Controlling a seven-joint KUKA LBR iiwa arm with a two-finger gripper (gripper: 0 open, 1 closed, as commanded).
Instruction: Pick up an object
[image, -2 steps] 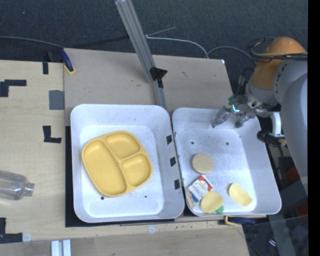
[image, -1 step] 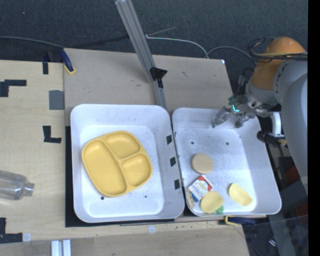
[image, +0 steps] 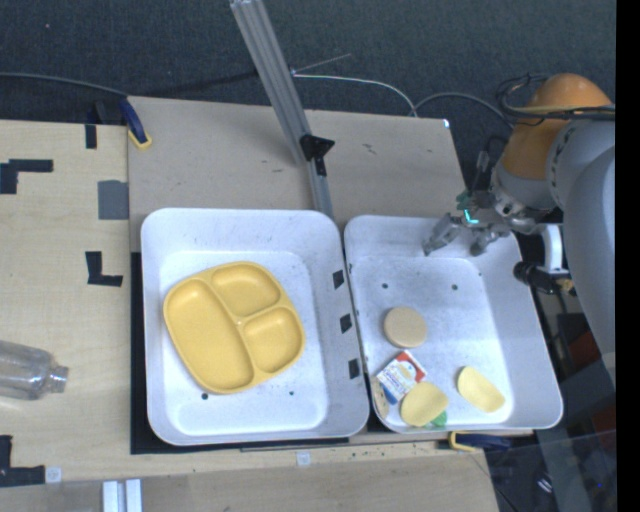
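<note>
Two shallow white bins sit side by side on the table. The left bin (image: 240, 225) holds a yellow three-compartment plastic tray (image: 233, 325). In the right bin (image: 520, 330) lie a round tan disc (image: 405, 327), a small printed packet (image: 398, 378) and two yellow lumps. The jaws (image: 462, 238) hang spread and empty over its far edge; the disc lies toward the camera and slightly left.

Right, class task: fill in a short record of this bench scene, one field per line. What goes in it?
left bin: holds a yellow divided tray
right bin: round tan disc, small packet, two yellow pieces
tool: over the right bin's far edge, nothing between its fingers
bench left edge: clear bottle lying down
</note>
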